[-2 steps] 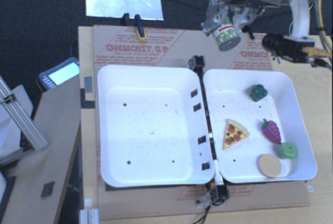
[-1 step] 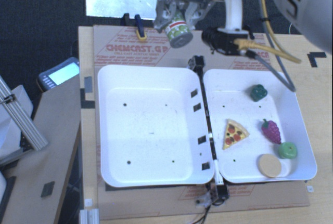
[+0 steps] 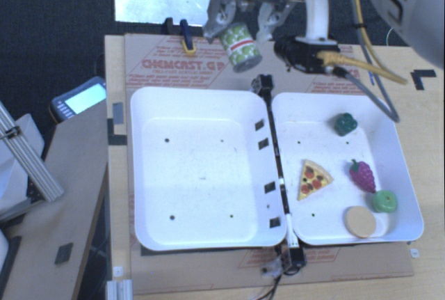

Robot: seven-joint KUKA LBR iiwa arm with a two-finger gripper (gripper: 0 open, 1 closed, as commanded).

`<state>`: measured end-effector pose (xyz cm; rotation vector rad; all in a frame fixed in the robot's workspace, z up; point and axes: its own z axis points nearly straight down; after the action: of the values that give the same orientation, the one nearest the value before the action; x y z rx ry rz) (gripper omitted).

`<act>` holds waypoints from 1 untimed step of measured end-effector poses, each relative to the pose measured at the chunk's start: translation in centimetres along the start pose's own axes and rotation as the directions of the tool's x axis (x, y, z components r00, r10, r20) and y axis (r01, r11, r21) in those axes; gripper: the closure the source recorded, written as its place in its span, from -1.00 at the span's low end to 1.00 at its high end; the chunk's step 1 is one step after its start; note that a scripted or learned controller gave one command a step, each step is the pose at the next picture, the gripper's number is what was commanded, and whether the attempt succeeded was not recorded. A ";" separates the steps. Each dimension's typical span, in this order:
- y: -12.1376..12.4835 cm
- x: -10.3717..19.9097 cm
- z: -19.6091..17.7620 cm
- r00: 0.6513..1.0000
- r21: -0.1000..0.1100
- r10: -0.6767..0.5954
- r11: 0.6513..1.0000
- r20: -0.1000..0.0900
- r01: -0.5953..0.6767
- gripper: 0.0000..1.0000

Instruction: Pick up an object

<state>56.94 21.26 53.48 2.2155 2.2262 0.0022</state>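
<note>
End effector [image 3: 240,17] raised above the far edge of the desk, pinching a green-dotted can [image 3: 243,46] between its fingers. Can tilted, long axis slanting down to the right, over the cardboard just behind the left bin [image 3: 149,107].

glossy white plastic bins [image 3: 201,100], cardboard underlay [image 3: 174,65]
</note>
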 end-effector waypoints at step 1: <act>0.0 0.0 -1.2 1.000 -0.003 -0.005 1.000 -0.001 0.005 1.00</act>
<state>56.96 21.30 54.63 2.2096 2.2308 0.0068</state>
